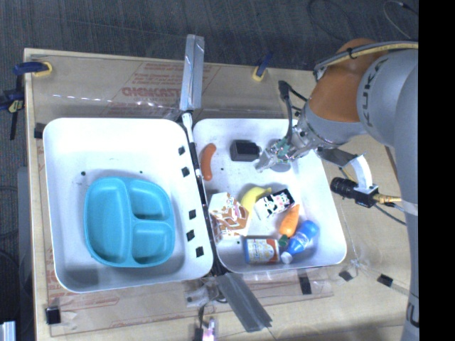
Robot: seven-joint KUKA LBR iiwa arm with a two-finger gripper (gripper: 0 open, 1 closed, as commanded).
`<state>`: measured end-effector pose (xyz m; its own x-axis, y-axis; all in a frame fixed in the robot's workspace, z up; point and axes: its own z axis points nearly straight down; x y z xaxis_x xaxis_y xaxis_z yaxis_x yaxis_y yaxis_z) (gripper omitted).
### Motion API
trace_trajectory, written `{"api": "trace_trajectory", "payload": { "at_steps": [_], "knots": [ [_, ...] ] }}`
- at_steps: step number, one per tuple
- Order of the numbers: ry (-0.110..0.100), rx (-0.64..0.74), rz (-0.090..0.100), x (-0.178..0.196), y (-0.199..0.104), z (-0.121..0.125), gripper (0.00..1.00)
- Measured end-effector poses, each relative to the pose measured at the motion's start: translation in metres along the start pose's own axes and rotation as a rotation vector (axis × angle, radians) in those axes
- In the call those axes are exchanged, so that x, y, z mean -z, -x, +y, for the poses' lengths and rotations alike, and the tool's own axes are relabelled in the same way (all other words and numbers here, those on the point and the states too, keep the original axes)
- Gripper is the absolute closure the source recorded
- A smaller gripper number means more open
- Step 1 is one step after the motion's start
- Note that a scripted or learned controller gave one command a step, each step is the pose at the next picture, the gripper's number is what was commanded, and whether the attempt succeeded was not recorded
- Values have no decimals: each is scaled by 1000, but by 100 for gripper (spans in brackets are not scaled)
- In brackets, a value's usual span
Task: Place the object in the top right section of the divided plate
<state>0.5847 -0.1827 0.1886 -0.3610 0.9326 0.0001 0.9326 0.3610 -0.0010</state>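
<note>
Blue and bare, your divided plate (130,222) sits in the left bin (64,141); nothing is placed yet. The end effector (279,155) hovers in the right bin (334,212) near the black block (244,150); its grip I cannot tell.

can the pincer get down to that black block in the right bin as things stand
Probably yes. The black block lies by itself on bare bin floor, apart from the sausage and the banana, with nothing on top of it. The pincer hangs just beside it, in the same right bin.
</note>
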Motion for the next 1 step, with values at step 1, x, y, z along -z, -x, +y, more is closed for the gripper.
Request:
{"api": "trace_trajectory", "payload": {
  "at_steps": [1],
  "knots": [
    [0,226,1,47,-71,-10,100]
  ]
}}
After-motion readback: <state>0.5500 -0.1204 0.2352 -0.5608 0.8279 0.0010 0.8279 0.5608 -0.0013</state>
